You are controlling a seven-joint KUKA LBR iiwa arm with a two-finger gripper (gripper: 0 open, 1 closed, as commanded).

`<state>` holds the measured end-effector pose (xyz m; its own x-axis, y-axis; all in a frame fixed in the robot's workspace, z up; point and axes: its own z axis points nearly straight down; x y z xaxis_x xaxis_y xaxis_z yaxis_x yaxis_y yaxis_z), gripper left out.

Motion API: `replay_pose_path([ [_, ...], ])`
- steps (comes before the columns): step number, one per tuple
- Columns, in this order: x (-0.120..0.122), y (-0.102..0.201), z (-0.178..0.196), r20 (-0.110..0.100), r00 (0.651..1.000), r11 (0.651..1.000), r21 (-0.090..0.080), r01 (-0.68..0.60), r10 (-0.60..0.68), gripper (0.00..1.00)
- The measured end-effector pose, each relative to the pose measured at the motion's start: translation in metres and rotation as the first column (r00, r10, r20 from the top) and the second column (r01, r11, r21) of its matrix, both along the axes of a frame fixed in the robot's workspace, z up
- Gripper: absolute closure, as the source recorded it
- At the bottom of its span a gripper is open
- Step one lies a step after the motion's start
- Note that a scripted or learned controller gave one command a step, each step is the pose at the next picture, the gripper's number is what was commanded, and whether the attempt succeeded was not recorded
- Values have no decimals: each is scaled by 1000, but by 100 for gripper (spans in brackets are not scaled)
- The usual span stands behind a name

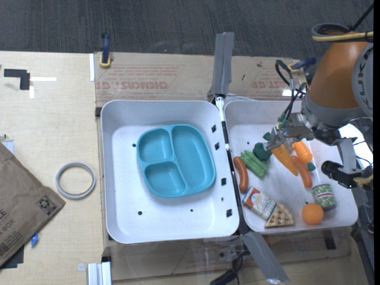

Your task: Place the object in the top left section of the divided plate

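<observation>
The blue divided plate (176, 159) lies in the left bin (119, 177), and nothing rests in its three sections. Its top left section (154, 145) is the small one nearest the bin's back left corner. My gripper (279, 138) is low over the right bin (344, 218), at the upper end of an orange carrot (287, 159) and just right of a dark green piece (261, 151). I see nothing clearly held in it. The wrist hides the bin floor behind it.
The right bin also holds a brown sausage (241, 173), green pods (254, 163), a small carton (259, 202), a cracker wedge (279, 217), an orange ball (312, 213), a can (323, 196) and a red piece (305, 174). A tape ring (75, 179) lies left of the bins.
</observation>
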<state>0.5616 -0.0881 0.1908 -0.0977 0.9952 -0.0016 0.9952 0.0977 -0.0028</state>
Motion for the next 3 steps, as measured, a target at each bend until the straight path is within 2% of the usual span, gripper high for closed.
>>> replay_pose_path([
  [1,48,54,29,2,981,981,0,196,-196,100],
  [2,92,91,7,1,936,936,-2,352,-352,100],
  [3,97,172,-1,1,878,878,-2,479,-479,100],
])
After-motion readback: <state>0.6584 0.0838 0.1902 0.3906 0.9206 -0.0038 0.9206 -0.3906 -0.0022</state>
